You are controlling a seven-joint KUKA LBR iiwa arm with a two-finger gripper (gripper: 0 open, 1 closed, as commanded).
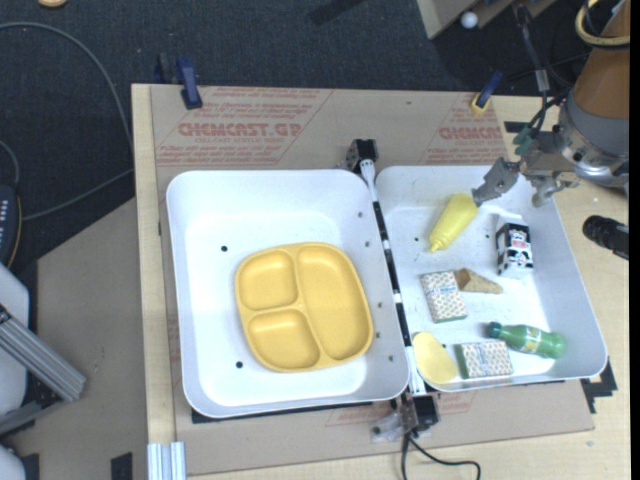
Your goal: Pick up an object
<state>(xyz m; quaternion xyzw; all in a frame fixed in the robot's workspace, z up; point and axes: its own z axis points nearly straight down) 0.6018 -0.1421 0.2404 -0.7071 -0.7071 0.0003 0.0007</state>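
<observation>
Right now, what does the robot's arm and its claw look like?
The arm is grey metal with a wide orange band above the wrist. Thin black cables run along it near the top. At its end sits the claw, a small grey metal piece with two short fingers, reaching in over the right-hand shallow white bin.

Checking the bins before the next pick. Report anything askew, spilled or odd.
Little stands out. The green bottle lies on its side in the right bin, and the yellow bottle lies tilted near the gripper. Nothing looks spilled or broken.
</observation>
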